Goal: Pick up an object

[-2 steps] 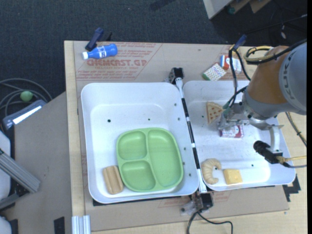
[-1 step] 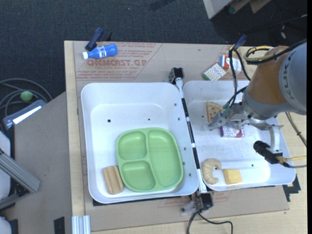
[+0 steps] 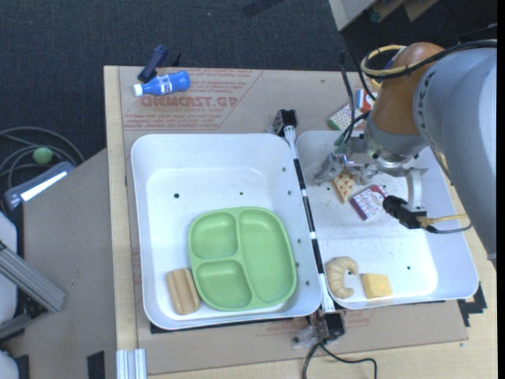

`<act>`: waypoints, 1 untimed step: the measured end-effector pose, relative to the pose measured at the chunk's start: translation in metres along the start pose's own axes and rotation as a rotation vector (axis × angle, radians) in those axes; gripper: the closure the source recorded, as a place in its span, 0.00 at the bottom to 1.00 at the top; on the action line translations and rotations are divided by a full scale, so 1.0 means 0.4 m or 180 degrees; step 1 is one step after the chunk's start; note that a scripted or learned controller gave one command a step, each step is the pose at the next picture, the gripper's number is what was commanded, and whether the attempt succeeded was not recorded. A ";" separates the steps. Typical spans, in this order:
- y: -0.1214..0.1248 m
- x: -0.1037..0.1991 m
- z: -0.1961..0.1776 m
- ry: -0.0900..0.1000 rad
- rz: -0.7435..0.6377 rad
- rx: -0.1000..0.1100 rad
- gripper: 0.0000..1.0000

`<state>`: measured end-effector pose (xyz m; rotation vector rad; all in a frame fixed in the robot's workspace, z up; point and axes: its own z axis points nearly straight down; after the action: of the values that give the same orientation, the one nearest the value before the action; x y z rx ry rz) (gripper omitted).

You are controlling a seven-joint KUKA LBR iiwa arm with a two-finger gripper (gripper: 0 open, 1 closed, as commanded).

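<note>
Green tray (image 3: 241, 257), tan bread (image 3: 183, 290), yellow cheese (image 3: 376, 286), white bins (image 3: 213, 160), blue bottle (image 3: 162, 84).

Blue-and-white bottle (image 3: 162, 83) on the cardboard bench top (image 3: 229, 93) behind the 2 bins, green ball (image 3: 43, 155) far left.

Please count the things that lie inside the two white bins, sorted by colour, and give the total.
Green: 1, the divided plate
Tan or brown: 3, the bread stick, the croissant, the cracker
Yellow: 1, the cheese block
Purple and white: 1, the small packet
Total: 6
</note>
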<state>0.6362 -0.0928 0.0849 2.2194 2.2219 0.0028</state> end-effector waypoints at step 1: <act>0.001 -0.001 -0.026 -0.0006 -0.0003 -0.0005 1.00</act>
<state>0.6366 -0.0932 0.0952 2.2166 2.2213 0.0026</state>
